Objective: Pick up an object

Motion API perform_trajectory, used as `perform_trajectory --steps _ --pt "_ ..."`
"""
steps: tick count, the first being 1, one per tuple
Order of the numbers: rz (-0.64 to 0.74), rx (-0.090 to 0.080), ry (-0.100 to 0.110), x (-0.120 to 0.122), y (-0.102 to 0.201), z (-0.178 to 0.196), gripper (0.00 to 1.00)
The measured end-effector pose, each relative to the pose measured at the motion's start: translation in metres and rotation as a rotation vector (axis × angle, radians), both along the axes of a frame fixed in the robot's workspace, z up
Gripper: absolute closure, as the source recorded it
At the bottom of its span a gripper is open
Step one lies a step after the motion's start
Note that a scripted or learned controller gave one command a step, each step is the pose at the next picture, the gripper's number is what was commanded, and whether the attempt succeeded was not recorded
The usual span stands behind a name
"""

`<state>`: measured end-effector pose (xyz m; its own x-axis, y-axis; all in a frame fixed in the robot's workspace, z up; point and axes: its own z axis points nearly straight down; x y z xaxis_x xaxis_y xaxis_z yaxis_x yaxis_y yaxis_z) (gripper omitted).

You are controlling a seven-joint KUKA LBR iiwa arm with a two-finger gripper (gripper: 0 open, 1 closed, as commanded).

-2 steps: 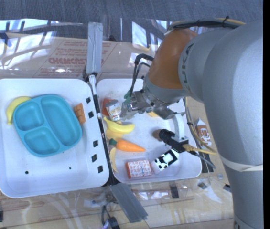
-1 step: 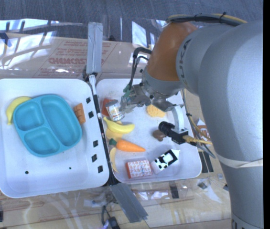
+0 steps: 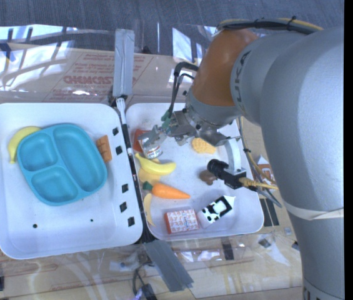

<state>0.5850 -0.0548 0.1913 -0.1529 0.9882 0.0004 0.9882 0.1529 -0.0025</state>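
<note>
Camera view is showing the grey arm with the orange band [image 3: 226,74] reaching in from the right of the frame. Its gripper [image 3: 152,146] is hanging over the upper left corner of the right shallow white bin [image 3: 185,161]. Whether the gripper is released or clenched cannot be told from this angle, and nothing is visibly sitting in it.

Likely target, judging by position, is the small yellow plastic toy banana [image 3: 159,166], which is lying just below the gripper near the bin's left wall. A small red rounded piece [image 3: 138,145] is sitting just left of the gripper, so it is also a candidate.

The banana is looking light, stiff and smooth, probably hollow toy plastic. It is likely slippery on the curved back and not fragile. The best hold is probably across the thick middle, with the pinch crosswise to its length, since the tapered ends are likely to squirt out.

An orange toy carrot [image 3: 169,192] is lying just below the banana, close enough to be getting nudged. Also in this bin:
- a yellow lumpy piece [image 3: 202,145]
- a brown lump [image 3: 207,178]
- a black-and-white patched block [image 3: 217,210]
- a red-and-white box [image 3: 181,220]

The left white bin [image 3: 57,230] is holding:
- a blue sectioned plastic plate [image 3: 64,161]
- a second yellow banana [image 3: 19,137] poking out at the plate's upper left
- a small orange block [image 3: 104,148]

Both bins are resting on the brown worktop [image 3: 70,74].
</note>
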Motion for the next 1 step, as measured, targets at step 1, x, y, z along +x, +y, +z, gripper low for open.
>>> perform_trajectory --steps 1 --pt "-0.030 0.000 0.008 -0.0468 -0.0447 -0.0851 0.00"
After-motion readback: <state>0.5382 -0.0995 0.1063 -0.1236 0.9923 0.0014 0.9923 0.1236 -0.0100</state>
